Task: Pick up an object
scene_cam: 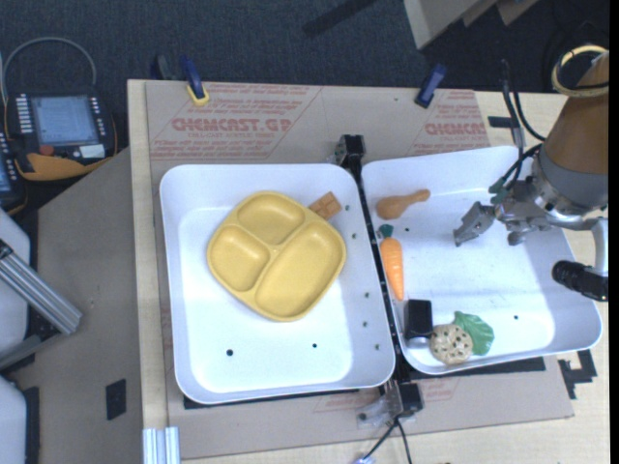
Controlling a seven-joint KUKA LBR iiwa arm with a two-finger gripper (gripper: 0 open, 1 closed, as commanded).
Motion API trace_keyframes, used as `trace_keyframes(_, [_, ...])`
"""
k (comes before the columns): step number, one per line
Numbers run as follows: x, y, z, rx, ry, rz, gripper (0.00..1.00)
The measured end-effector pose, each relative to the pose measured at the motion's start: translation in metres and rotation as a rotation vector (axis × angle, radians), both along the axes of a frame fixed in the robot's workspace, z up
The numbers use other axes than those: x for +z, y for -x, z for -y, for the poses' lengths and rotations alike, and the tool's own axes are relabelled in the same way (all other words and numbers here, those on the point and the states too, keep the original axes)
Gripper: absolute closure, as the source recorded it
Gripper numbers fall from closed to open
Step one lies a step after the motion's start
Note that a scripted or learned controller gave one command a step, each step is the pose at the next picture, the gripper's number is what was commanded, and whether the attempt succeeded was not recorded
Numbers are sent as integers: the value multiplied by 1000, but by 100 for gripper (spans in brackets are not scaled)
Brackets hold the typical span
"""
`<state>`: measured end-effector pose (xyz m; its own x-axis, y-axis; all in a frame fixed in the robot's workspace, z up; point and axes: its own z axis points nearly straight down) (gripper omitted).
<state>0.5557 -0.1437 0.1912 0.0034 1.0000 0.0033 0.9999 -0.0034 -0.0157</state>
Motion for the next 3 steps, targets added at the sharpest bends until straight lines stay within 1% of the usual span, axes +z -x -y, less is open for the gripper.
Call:
trace_keyframes(1, [7, -3, 0, 3, 2, 14, 0])
trace_keyframes(2, [-39, -7, 5, 3, 1, 8, 0])
trace_keyframes(3, [-91, -15, -1, 3, 4, 17, 0])
